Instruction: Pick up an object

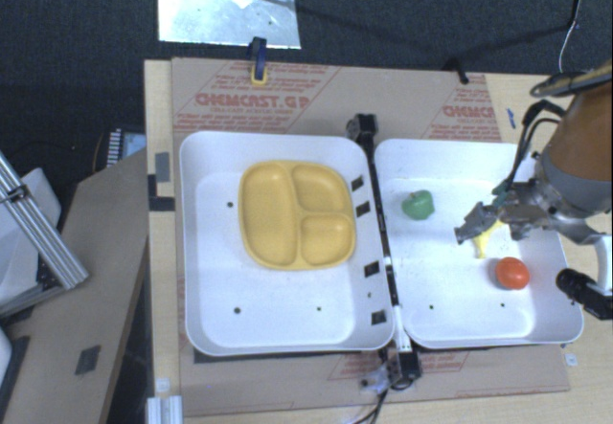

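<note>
Over the right bin, jaws half cover a yellow object; their state is unreadable.

— What sits in the left bin?
— A divided tray, near its middle.
— And the right bin?
— A pepper toward the left; a tomato to the right, nearer the front. The gripper hangs between them.

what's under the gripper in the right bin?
A small yellow object pokes out below the gripper, on the right bin floor. The rest is covered, so I can't identify it or tell if it's gripped.
</note>
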You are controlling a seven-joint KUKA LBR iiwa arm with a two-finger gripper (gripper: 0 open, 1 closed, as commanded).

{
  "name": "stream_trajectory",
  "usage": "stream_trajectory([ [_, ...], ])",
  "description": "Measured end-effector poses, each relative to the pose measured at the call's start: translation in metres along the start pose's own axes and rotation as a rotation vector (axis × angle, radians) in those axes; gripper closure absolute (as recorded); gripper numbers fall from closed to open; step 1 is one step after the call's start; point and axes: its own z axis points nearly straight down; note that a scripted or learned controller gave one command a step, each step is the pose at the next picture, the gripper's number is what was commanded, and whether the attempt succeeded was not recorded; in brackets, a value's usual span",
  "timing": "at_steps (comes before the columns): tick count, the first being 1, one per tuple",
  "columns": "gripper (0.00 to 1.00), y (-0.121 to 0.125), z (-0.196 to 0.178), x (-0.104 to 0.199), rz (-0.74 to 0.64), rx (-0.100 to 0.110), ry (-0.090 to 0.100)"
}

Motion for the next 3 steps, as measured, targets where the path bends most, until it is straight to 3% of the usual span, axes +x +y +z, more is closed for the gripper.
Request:
stream_trajectory([
  [1,0.00,0.002,-0.006,0.000,-0.003,-0.013,-0.002],
  [3,0.00,0.002,0.104,-0.003,0.000,-0.008,-0.001],
])
